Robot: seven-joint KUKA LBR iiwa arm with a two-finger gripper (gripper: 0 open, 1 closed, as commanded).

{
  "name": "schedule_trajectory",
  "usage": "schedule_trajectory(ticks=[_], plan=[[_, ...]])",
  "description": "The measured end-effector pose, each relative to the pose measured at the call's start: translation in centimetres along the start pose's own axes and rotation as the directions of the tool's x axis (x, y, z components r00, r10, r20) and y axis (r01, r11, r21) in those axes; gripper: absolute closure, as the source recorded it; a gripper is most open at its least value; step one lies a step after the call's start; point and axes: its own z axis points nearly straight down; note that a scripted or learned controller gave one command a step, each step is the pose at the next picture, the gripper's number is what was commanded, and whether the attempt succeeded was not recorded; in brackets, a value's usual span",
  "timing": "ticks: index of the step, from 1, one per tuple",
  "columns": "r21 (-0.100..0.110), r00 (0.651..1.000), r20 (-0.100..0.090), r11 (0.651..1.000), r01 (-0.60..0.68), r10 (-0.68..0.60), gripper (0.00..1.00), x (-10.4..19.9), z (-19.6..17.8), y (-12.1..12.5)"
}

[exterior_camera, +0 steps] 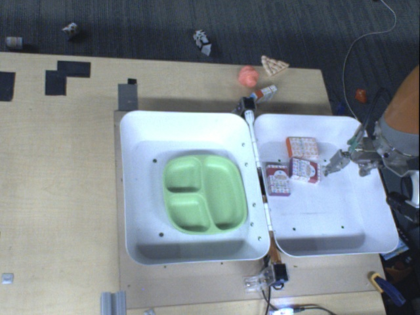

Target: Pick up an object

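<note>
Gripper (346, 161) is seen over the right bin (341, 231), fingers apart, holding nothing, just beside three small boxes (303, 169); a green tray (203, 192) is seen in the left bin (141, 176)

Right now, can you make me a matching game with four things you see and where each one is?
Things:
1. green tray
2. small boxes
3. pink ball
4. gripper

Places:
A. on the bench behind the bins
B. over the right bin, just right of the boxes
C. in the left bin
D. lying in the right bin, near its left side

Pairs: 1-C, 2-D, 3-A, 4-B
</note>
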Motion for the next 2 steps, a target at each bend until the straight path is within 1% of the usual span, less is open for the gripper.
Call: schedule_trajectory(ticks=[1,2], plan=[[-0.004,1.0,0.001,1.0,-0.003,0.003,0.0,3.3,8.3,-4.1],[-0.01,1.0,0.002,1.0,0.0,0.0,1.0,3.3,7.2,-3.9]])
